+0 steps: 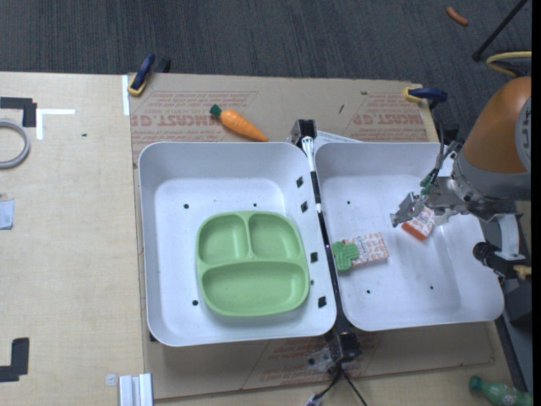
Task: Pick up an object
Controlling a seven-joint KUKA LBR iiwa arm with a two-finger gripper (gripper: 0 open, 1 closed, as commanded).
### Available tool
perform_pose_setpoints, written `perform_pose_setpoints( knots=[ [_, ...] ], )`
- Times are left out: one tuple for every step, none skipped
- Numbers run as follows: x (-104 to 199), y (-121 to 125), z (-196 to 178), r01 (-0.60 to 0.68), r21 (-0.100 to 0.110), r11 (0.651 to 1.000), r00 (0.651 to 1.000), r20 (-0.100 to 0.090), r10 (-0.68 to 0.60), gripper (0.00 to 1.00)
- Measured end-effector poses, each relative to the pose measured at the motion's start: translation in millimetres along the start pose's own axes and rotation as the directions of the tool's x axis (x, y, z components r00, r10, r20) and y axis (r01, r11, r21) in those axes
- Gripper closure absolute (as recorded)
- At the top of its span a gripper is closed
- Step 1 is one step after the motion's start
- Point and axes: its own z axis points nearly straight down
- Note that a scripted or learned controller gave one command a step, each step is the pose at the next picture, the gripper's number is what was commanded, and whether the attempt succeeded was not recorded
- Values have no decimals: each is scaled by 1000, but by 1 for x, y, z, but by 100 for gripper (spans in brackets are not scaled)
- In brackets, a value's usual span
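My gripper (416,216) hangs over the right bin (473,303), in its upper right part. A small orange and white packet (420,226) sits tilted between the fingertips, and the gripper is shut on it. Further left in the same bin, near the divider, a pink and white box with a green end (361,252) lies flat. The left bin (161,252) holds a green divided plate (252,264).
A toy carrot (239,123) lies on the cardboard behind the bins. Blue clamps (142,74) (426,96) hold the cardboard's back corners. A black clip (304,130) joins the bins at the back. A green bottle (500,389) lies off the bench, lower right.
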Motion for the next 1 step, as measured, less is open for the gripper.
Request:
perform_pose_setpoints(
  knots=[
    [-26, -1, 21, 253, -5, 967, 967, 1, -253, 0]
  ],
)
